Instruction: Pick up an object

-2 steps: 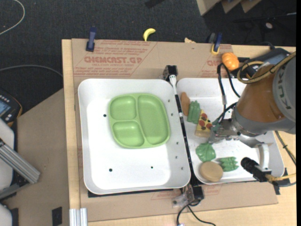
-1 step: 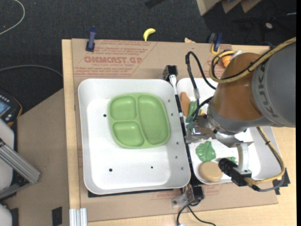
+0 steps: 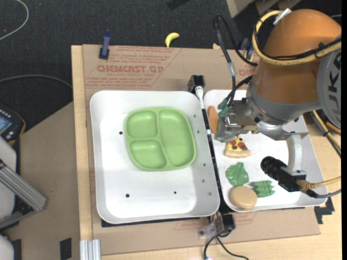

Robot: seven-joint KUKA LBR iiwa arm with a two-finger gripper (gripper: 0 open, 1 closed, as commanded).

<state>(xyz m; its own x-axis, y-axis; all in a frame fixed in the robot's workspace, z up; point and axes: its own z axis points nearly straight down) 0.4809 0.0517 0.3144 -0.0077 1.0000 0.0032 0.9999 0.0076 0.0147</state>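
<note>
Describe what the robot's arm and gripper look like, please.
The arm is bulky and rounded, grey at the wrist, with a broad glossy orange band above it. A yellow cable loops round the top of that band, and thin black cables run down towards the gripper, a small silvery metal assembly with dark parts.

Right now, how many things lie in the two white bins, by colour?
Green: 3 (divided plastic plate, leafy toy piece, second leafy toy piece)
Tan: 1 (round toy bun)
Orange-brown: 1 (toy hot dog)
Yellow and red: 1 (toy pizza slice)
Total: 6
</note>
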